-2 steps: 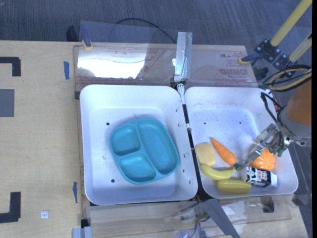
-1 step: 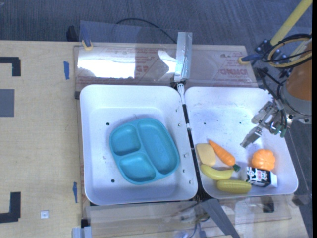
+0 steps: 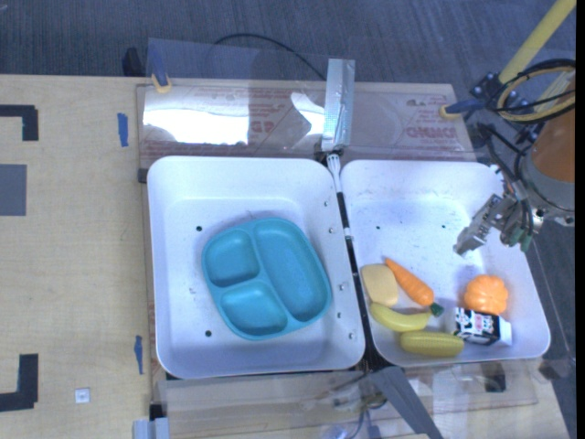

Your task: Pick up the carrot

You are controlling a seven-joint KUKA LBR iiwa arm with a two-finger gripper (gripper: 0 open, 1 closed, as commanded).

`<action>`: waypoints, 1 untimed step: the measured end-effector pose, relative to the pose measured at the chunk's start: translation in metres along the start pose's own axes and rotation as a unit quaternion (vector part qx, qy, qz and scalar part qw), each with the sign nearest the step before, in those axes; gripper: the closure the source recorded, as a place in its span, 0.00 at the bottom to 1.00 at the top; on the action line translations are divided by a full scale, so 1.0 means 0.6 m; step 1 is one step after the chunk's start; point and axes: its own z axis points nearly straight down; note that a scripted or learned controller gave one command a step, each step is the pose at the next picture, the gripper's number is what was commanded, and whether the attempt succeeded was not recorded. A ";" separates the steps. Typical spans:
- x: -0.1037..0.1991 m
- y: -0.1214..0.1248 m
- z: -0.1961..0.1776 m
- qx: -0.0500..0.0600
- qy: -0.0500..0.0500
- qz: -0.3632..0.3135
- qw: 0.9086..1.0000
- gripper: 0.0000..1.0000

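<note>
The carrot (image 3: 409, 282) lies in the right bin (image 3: 402, 190), tilted, its green end toward the front, touching a pale potato-like piece (image 3: 381, 285) and just above two bananas (image 3: 398, 317). An orange fruit (image 3: 485, 294) sits near. My tool (image 3: 477, 230) hangs over the bin's right part, apart from the carrot, holding nothing; its opening I cannot tell. Approach, grasp and lift remain.
</note>
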 end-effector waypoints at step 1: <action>0.043 0.033 -0.017 0.003 0.003 0.108 0.994 1.00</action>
